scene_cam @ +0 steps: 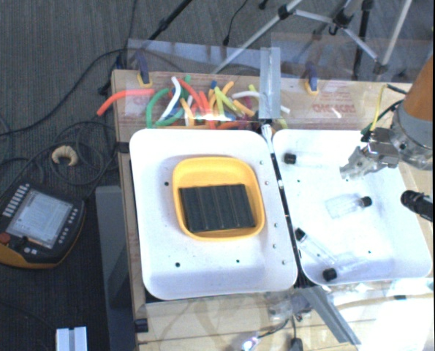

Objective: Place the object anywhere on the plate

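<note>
A yellow plate [217, 172] sits in the middle of the left bin [151, 269], carrying a dark ribbed slab [216, 208] that covers most of its floor. The right bin [414, 258] lies just beside it at three o'clock, the two rims touching along a dark seam.

The arm [422, 97] reaches in from three o'clock, and its gripper [356, 165] hangs over the upper part of the right bin, well apart from the plate. Whether the metal fingers are apart or together cannot be told from here; nothing can be seen between them.

Below the gripper, toward six o'clock, a clear vial [346, 205] with a black cap lies flat on the white bin floor. A second clear tube [316, 251] with black ends lies near the bin's lower left, at about seven o'clock from the first. A small black cap [289, 158] rests near the bin's upper left corner.

Beyond the bins, at twelve o'clock, a tangle of coloured cables [195, 102] in red, green, orange and white sprawls across the tabletop [334, 101]. On the floor at nine o'clock lies a control pendant [33, 225] with a grey screen.
</note>
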Controlling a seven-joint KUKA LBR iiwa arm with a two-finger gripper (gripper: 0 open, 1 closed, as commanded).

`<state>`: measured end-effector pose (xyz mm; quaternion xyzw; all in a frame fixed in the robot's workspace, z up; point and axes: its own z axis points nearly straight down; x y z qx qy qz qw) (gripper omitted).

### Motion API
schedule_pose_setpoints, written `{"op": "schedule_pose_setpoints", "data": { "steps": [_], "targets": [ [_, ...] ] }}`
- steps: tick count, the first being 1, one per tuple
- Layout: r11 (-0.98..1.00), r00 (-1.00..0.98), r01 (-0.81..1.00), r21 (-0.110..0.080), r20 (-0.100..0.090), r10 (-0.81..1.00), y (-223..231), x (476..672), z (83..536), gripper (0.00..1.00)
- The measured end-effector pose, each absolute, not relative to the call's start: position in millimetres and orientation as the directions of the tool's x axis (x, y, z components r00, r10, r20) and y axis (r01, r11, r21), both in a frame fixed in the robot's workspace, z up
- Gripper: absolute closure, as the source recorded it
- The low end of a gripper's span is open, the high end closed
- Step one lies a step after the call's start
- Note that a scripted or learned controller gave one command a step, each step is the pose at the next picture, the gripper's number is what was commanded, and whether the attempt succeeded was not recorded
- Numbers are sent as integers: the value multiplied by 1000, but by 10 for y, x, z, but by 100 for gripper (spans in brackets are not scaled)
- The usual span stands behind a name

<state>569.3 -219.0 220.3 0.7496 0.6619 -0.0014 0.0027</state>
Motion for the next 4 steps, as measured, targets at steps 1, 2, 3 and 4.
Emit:
{"op": "schedule_pose_setpoints", "data": {
  "steps": [1, 2, 3, 4],
  "targets": [
    [-77, 77, 997, -3, 1, 997, -1434, 5062, 1707, 100],
    [291, -291, 957, 0, 1, 957, -896, 4844, 1905, 100],
    [424, -424, 905, 1, 0, 905, -262, 5514, 1834, 100],
    [424, -424, 906, 1, 0, 906, -264, 5513, 1834, 0]
  ]
}}
